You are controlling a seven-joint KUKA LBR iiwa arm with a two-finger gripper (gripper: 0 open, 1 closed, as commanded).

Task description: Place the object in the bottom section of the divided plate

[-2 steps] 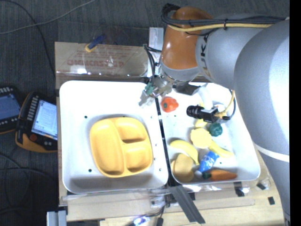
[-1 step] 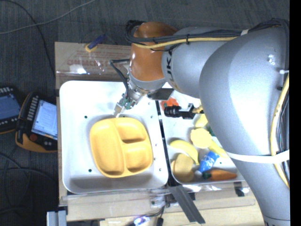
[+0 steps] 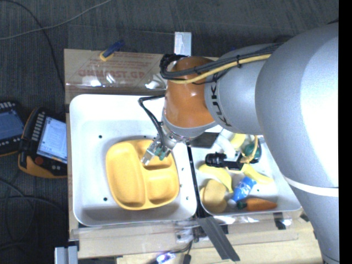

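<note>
Leftmost, at the middle left edge of the frame, a handheld screen [image 3: 47, 142] in a rounded orange casing lies on dark ribbed carpet, with its far side cut off. Toward the upper middle, a flat sheet of brown cardboard [image 3: 110, 73] shows behind the bins, glossy with clear tape; its printing is too faint to read.

Next comes the left bin [image 3: 88, 120], smooth white plastic with rounded corners. A yellow plate [image 3: 135, 180] lies in its lower middle, matte and round-edged, with low ridges that split it into hollows. The gripper [image 3: 155, 154] hangs over the plate's upper right rim. A small greenish bit [image 3: 161, 153] shows at its tip, blurred. I cannot tell whether it is gripped, nor whether the gripper is open or closed.

Above it the arm [image 3: 297, 103] swells into a shiny orange collar and a broad grey shell that fills the right of the frame and hides much of the right bin [image 3: 275, 190]. In the part of that bin that shows, a tan round lump [image 3: 214, 195], a blue bottle [image 3: 242, 190] and a smooth orange carrot [image 3: 259, 204] crowd together, touching or overlapping.
</note>
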